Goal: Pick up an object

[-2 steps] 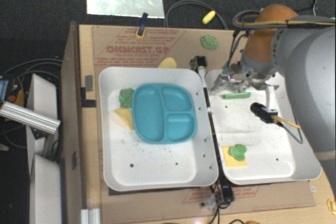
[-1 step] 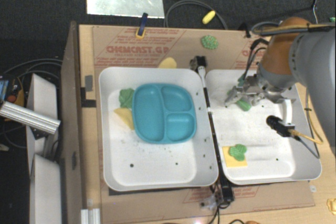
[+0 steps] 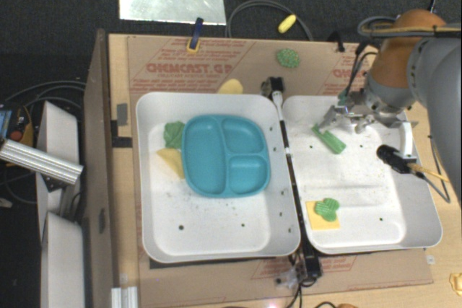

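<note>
Bench seen from above at a slant, holding two shallow white bins side by side. The left bin (image 3: pixel 155 227) contains a blue divided plate (image 3: pixel 225 156) with three compartments, lying flat near the middle. A leafy green piece (image 3: pixel 173 132) pokes out at the plate's far left edge, and a yellow piece (image 3: pixel 170 160) sits against its left side, partly tucked under it.

The right bin (image 3: pixel 390 223) holds a green stick-shaped object (image 3: pixel 329 139) lying tilted in its far left part. Near the bin's front left, a small green leafy item (image 3: pixel 327 208) rests on a flat yellow square (image 3: pixel 320 219).

The grey arm reaches in from the right, and its gripper (image 3: pixel 346 115) hangs over the far part of the right bin, just beside the green stick's far end. Its fingers look spread, with nothing visibly between them.
</note>
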`<control>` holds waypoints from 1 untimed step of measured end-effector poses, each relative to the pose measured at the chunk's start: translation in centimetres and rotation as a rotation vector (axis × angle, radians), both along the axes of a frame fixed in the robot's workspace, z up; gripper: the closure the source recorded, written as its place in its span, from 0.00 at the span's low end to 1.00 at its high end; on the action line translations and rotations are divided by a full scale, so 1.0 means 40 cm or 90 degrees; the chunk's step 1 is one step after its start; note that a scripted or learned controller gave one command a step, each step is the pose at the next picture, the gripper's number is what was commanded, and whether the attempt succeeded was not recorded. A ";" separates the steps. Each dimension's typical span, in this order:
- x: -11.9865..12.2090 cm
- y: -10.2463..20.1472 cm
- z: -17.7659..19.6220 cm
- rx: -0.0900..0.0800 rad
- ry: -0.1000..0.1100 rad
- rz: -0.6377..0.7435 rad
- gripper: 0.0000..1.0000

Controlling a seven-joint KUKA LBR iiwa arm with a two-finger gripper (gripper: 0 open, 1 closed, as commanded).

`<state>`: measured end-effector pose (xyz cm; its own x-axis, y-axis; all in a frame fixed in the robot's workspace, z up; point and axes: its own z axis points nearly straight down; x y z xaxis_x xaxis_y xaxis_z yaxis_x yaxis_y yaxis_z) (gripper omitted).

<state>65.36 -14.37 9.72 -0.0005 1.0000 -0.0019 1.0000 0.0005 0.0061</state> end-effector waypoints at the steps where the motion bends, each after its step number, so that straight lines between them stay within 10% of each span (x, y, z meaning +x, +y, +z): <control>1: 0.003 0.098 -0.031 0.001 0.002 0.004 0.00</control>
<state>65.47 -10.45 8.47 -0.0063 1.0000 0.0001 1.0000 0.0063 0.0022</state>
